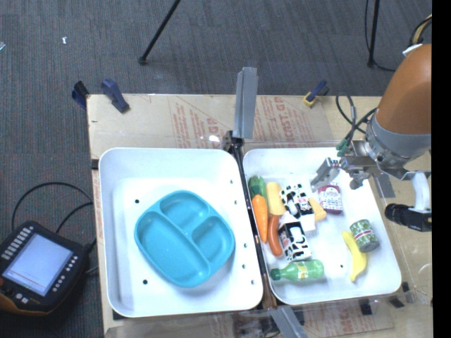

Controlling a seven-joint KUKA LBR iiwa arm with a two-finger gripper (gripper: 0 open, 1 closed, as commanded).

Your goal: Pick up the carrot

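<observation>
Lying along the right bin's [390, 258] left wall, the carrot [260, 217] runs lengthwise front to back, well left of the tool [340, 175], which hangs spread wide and empty near the bin's back.

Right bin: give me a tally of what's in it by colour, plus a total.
Orange: 2, carrot and a second orange piece
Green: 3, bottle, can, green vegetable
Yellow: 2, banana, corn
Black and white: 2, cartons
Red and white: 1, packet
Total: 10
</observation>
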